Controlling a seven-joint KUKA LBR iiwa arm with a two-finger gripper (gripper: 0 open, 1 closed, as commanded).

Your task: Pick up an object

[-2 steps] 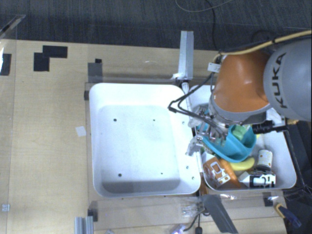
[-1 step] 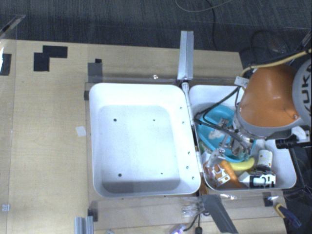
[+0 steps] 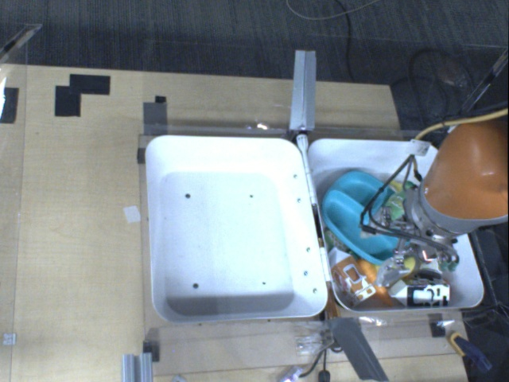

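In the camera view the claw hangs low in the right bin at the frame's lower right, among a blue bowl-like container, an orange packet and a black-and-white item; I cannot tell how it is set or whether it grips anything. The pile is tightly packed, so a descent could nudge pieces aside or snag the black cables by the wrist, leaving nothing caught. The left bin sits beside it on a pale wooden worktop, dark carpet behind.

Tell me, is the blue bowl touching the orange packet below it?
Cannot tell. In the camera view the blue bowl and the orange packet lie close together in the right bin, but clutter and the gripper blur where they meet.
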